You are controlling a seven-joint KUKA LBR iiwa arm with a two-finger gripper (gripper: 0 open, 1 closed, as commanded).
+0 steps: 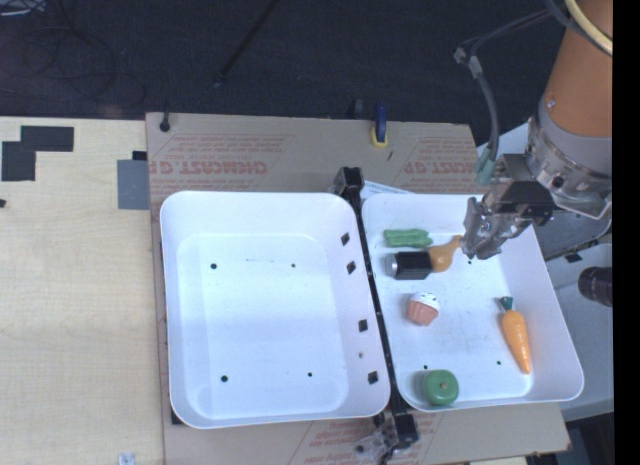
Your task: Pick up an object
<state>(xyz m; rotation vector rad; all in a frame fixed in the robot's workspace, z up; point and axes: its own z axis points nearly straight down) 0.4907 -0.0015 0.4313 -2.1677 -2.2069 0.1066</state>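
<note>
My gripper (pixel 478 243) hangs over the back of the right bin (pixel 545 283), reaching in from the right. A small tan-orange piece (pixel 444 252) lies just left of it, and its upper end meets the gripper's tip. Whether it is gripped is not visible. Left of that piece lie a green pod-shaped toy (pixel 407 238) and a black cylinder (pixel 411 265). A pink cupcake toy (pixel 423 308) sits mid-bin. An orange carrot (pixel 515 339) lies at the right and a green round toy (pixel 438 386) at the front.
The left bin (pixel 190 253) stands beside the right one, with a black divider strip (pixel 365 293) between them. Both rest on a cardboard sheet (pixel 260 158). A grey hose (pixel 487 103) runs down to the wrist.
</note>
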